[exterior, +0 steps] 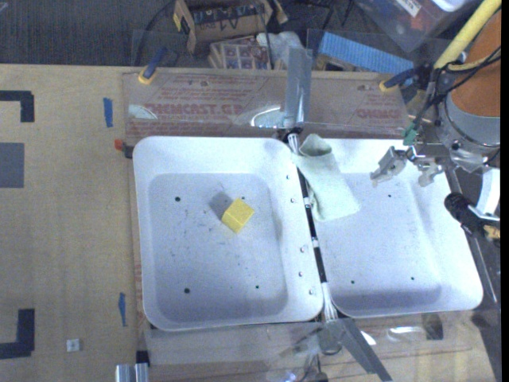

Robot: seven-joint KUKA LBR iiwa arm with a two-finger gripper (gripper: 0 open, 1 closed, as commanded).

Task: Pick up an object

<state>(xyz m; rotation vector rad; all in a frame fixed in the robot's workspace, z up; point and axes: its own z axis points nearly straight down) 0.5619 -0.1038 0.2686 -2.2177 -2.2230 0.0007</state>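
A small yellow block (238, 215) is lying in the left bin (159, 165), rotated corner-up with no clear long axis, while the gripper (406, 166) is hovering open-jawed and gripping nothing over the right bin (453, 285).

The arm (477, 94) is cut off by the right edge and the top edge — just right of the gripper (404, 165) only a part of the wrist shows. The gripper's fingers are small and blurred. Left of the gripper, a pale cloth (328, 185) hides a part of the seam between the two bins (159, 157) — what lies under it is hidden.
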